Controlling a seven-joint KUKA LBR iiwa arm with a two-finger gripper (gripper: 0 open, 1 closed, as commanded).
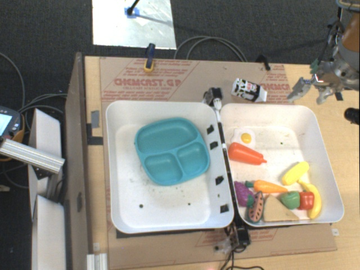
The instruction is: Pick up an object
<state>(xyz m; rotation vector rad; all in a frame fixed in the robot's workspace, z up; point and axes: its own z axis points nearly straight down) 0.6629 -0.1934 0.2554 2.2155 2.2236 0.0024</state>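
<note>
Glossy plastic toy food (281, 193) in smooth white bin (323, 134), end effector (313, 90) above

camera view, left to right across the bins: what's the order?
Teal divided plate in the left bin → fried egg → big carrot → lemon → banana, all in the right bin. The pincer hovers above the right bin's far right corner.
</note>
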